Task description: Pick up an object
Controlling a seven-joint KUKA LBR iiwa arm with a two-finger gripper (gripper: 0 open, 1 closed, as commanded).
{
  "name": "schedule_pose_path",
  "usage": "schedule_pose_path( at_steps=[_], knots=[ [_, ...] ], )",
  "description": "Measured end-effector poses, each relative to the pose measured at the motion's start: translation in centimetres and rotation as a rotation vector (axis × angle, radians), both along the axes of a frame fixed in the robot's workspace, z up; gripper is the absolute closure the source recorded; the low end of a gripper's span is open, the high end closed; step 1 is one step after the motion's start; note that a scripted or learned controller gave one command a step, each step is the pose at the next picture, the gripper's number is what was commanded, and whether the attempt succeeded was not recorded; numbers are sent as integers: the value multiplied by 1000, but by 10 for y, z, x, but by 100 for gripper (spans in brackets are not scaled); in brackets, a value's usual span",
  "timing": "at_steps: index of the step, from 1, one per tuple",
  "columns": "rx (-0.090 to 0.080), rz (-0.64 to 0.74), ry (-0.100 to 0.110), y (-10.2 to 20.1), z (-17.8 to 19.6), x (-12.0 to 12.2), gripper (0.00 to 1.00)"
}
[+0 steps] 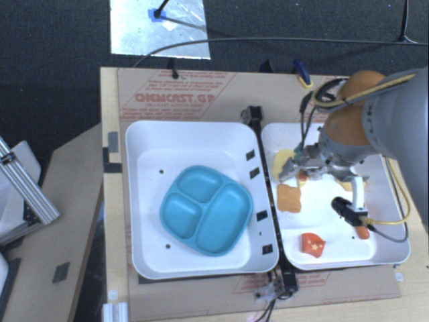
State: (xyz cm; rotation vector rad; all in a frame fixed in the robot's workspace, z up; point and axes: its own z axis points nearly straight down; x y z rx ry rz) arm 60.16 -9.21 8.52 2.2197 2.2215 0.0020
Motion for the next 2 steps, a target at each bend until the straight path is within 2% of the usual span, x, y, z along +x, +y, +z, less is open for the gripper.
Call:
schedule_pose_path(
  at_steps=[1, 2],
  knots=[
    [0, 0, -1, 0, 11, 0, 100],
    [-1, -1, -4, -5, 56, 3, 100]
  ],
)
